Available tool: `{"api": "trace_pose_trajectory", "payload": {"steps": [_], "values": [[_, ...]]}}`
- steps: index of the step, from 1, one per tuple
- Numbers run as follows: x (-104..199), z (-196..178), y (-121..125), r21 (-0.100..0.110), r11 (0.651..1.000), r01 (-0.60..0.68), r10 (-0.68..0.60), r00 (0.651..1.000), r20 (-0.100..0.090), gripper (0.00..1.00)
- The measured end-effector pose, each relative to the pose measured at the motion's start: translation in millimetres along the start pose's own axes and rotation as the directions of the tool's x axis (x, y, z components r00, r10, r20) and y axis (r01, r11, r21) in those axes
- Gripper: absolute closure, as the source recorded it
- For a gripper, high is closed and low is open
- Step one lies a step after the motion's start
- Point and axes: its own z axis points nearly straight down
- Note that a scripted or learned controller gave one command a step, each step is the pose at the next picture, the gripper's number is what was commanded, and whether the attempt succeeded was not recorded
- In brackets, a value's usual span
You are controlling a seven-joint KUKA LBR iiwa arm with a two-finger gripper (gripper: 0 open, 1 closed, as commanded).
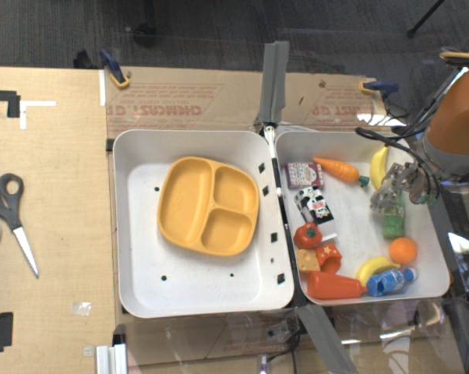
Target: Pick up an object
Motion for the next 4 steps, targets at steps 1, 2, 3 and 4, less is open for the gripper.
{"api": "trace_pose_trajectory", "payload": {"steps": [1, 2, 3, 4], "values": [[0.1, 0.1, 0.1, 0.0, 1.0, 0.0, 0.0, 1.0, 0.0, 0.0], [-1.5, -10.4, 0.3, 0.0, 1.0, 0.002, -0.002, 1.0, 0.005, 1.0], [-1.4, -10.2, 0.5, 0.0, 1.0, 0.002, -0.002, 1.0, 0.005, 0.0], [1.9, 10.3, 1.3, -0.002, 0.989, -0.151, 0.151, 0.988, -0.007, 0.0]]}}
